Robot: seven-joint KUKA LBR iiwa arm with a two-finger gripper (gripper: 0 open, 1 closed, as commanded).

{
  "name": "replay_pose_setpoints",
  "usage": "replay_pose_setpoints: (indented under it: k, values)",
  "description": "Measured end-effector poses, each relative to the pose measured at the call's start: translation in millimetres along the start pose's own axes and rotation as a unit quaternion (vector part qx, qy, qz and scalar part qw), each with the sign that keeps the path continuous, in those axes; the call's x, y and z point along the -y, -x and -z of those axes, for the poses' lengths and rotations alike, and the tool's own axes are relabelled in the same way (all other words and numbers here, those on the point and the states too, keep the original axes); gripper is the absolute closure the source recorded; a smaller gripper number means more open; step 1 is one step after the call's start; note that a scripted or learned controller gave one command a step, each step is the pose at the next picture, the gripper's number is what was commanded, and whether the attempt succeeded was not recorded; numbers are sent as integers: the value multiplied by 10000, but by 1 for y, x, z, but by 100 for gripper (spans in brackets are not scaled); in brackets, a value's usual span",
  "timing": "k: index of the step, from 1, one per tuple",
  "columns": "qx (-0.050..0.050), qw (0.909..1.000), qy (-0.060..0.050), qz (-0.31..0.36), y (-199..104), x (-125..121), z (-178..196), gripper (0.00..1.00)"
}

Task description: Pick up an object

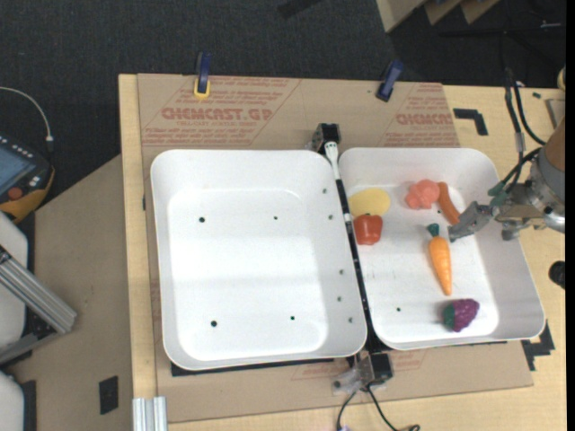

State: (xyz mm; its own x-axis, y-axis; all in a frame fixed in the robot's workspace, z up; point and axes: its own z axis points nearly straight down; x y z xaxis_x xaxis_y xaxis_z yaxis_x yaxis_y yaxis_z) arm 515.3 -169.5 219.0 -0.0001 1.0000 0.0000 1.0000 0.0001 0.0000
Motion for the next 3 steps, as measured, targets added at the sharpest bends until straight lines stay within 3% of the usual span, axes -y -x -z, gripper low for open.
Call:
replay_pose_setpoints:
  k: [1,2,3]
  values:
    - [-15,10000,-21,4,-25,-4,-141,0]
    - [8,10000,17,-6,-22,-5,-124,100]
    - [-2,10000,36,35,-103,-13,-29,100]
